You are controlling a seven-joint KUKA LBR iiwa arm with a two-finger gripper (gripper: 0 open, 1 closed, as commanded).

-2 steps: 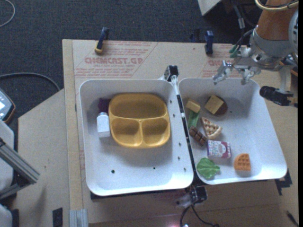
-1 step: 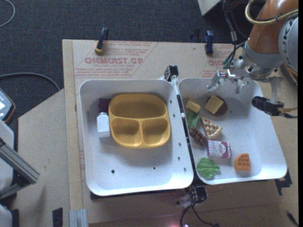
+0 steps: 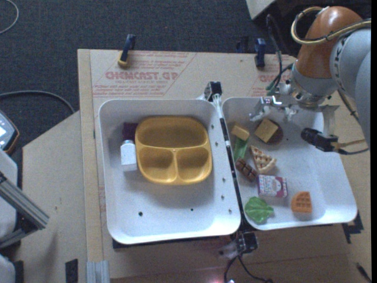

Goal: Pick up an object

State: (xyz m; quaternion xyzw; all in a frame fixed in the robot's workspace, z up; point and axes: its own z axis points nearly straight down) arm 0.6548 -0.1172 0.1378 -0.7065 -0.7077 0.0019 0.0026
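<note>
The claw (image 3: 270, 108) hangs low over the far end of the right bin (image 3: 330, 175), at about twelve o'clock in that bin, with the grey arm (image 3: 347, 58) and its orange band (image 3: 321, 37) running off toward two o'clock. Its metal fingers are small and blurred against the white floor — whether they are spread or closed cannot be told, and nothing is seen between them.

Just beneath the claw, at its six o'clock, lies a tan block on a dark round base (image 3: 268, 131), close to the fingertips; contact cannot be judged. At eight o'clock from the claw sits a small yellow cube (image 3: 240, 132), with a green strip (image 3: 240, 150) below it and a dark brown bar (image 3: 245, 169) lower still, beside the bin's left wall. A pizza wedge (image 3: 263, 158) lies at six o'clock, then a pink carton (image 3: 272, 186), a green leaf (image 3: 258, 209) and an orange waffle (image 3: 301, 204) near the front edge.

The left bin (image 3: 118, 217) — at nine o'clock — holds a yellow divided plate (image 3: 174, 149), with a white bottle (image 3: 128, 155) touching the plate's left rim and a dark purple piece (image 3: 129, 128) just behind the bottle.
</note>
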